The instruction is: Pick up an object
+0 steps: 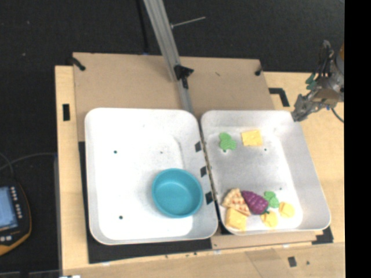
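Note:
The right bin (290,155) holds small toy foods. A green piece (227,142) and a yellow square (251,138) lie near its far edge. Near its front edge sits a cluster: a waffle-like piece (233,199), a purple piece (254,201), a small green piece (271,200) and yellow pieces (236,219) (286,209). A blue bowl (175,192) stands in the left bin (127,149). My gripper (301,110) hangs at the right bin's far right corner, above the rim, away from all the objects, with nothing seen in it.
A grey metal pole (165,36) slants from the top of the view down to the gap between the bins. A handheld pendant (10,213) lies at the left edge. Brown board surrounds the bins.

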